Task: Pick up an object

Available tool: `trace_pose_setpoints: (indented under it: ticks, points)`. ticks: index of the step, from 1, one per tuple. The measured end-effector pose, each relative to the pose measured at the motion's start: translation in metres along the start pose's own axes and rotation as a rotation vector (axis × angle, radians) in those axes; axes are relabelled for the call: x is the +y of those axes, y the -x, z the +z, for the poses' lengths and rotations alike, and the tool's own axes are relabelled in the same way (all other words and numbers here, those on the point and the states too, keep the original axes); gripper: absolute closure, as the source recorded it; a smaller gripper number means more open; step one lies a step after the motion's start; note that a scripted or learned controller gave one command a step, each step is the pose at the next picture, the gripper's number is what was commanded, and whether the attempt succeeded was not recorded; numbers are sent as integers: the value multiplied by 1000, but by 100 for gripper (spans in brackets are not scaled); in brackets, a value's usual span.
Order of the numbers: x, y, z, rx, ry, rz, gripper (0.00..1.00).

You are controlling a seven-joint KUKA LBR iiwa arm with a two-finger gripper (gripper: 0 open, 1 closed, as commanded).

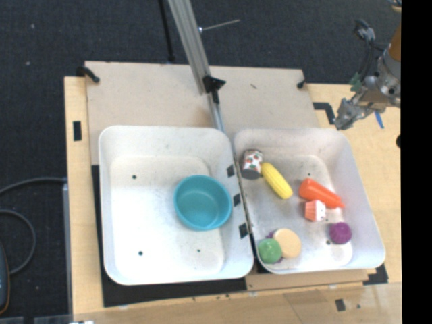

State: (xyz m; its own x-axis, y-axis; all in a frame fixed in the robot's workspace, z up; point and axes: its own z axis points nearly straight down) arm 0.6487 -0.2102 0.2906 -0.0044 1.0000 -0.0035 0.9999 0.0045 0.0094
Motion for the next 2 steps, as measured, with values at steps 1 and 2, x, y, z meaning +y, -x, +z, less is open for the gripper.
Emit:
trace_pose_setpoints:
  ticks: [1,2]
  points:
    - [9,-50,-3,3,-6,-2,100]
    - [10,-102,-4,3,-9,-2,100]
